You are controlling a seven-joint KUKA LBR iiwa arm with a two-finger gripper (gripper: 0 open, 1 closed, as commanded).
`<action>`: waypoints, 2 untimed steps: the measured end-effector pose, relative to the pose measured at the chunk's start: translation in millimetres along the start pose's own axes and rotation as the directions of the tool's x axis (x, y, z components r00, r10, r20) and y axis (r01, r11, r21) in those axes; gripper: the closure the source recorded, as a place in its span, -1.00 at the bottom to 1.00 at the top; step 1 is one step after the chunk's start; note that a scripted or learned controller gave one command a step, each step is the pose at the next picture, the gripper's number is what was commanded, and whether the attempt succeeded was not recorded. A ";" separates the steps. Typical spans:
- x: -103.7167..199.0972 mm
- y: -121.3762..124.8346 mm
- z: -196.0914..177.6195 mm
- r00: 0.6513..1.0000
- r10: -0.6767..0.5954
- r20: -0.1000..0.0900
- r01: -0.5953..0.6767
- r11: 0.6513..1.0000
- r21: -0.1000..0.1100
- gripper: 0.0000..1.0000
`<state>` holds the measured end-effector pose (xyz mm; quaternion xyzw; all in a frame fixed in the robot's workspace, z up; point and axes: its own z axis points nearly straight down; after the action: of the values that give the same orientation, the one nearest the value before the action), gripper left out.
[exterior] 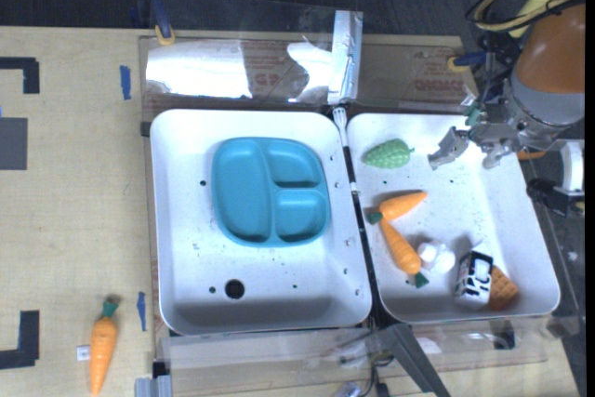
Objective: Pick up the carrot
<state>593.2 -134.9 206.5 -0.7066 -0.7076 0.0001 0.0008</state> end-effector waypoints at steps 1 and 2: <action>43.2 -12.6 97.8 0.999 -0.045 -0.001 0.045 0.999 0.005 -1.00; 37.5 -83.9 119.4 1.000 -0.024 0.003 0.024 1.000 -0.005 -1.00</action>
<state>509.1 -97.4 87.2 -0.6980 -0.7161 -0.0007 -0.0018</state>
